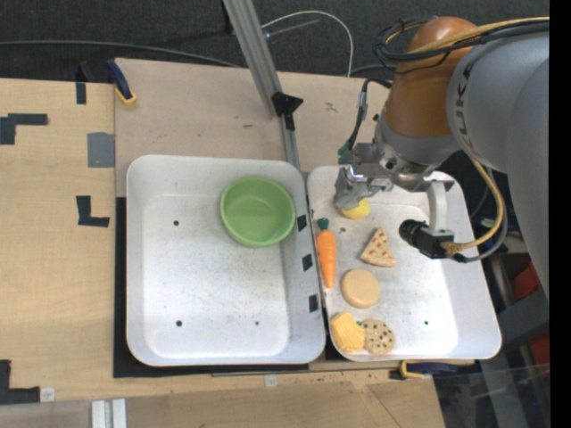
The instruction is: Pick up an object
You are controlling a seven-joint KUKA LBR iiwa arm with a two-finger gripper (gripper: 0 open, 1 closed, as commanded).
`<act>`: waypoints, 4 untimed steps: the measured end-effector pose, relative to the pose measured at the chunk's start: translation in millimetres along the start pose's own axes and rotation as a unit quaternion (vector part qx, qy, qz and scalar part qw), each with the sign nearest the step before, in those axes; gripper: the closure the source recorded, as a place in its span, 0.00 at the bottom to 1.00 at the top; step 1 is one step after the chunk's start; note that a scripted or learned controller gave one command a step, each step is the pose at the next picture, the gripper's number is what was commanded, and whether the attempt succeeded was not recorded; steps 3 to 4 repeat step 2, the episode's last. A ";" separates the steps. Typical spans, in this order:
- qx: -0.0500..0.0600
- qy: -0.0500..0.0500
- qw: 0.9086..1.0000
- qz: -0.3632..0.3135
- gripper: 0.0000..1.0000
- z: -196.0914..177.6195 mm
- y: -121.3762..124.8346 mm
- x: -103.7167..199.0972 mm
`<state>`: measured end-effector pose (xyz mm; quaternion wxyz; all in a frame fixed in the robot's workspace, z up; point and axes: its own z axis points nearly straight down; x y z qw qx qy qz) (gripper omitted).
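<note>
1. We see bowl [257, 210] in left bin [161, 266], upper right part.
2. Right bin [446, 319]: carrot [326, 255] along left wall, pizza slice [378, 249] to its right.
3. Round biscuit [360, 288] below slice; corn [348, 333] & cookie [377, 335] at front edge.
4. Gripper [350, 194] over lemon [357, 209], back-left of right bin.

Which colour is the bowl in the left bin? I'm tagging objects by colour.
The bowl is light green, clearest in the camera view, near the left bin's upper right.
</note>
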<state>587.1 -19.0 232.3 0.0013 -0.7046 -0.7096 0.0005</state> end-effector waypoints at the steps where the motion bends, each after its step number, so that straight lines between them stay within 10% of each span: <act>1: -0.001 0.000 1.000 0.000 1.00 -6.1 -2.0 49.6; 2: 0.000 0.000 1.000 0.000 1.00 -9.2 -18.8 102.1; 4: 0.000 0.000 1.000 0.000 1.00 -9.2 -18.8 102.1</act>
